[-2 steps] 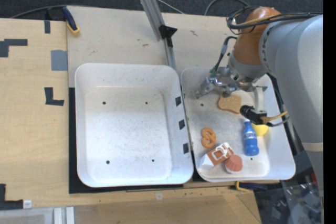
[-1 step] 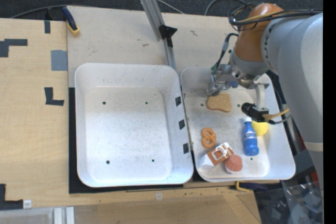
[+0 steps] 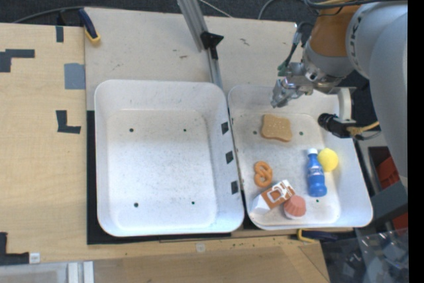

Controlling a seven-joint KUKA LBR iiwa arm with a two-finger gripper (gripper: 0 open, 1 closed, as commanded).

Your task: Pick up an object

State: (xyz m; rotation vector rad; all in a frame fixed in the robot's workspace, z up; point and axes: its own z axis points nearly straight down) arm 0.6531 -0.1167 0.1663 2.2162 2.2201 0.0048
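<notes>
The right bin (image 3: 246,109) holds several small objects. A tan slice of toast (image 3: 276,128) lies near its far end. Closer to the front are an orange pretzel (image 3: 262,173), a blue bottle (image 3: 315,173), a yellow lemon-like fruit (image 3: 328,158), an orange and white carton (image 3: 277,194) and a pinkish round item (image 3: 295,207). My gripper (image 3: 283,95) hangs over the far end of this bin, just above and behind the toast. Nothing shows between its fingers.
The left bin (image 3: 159,156) stands beside the right one. A metal pole (image 3: 192,6) slants across the bench behind the bins. A yellow and blue clamp (image 3: 89,26) sits at the bench's far left edge.
</notes>
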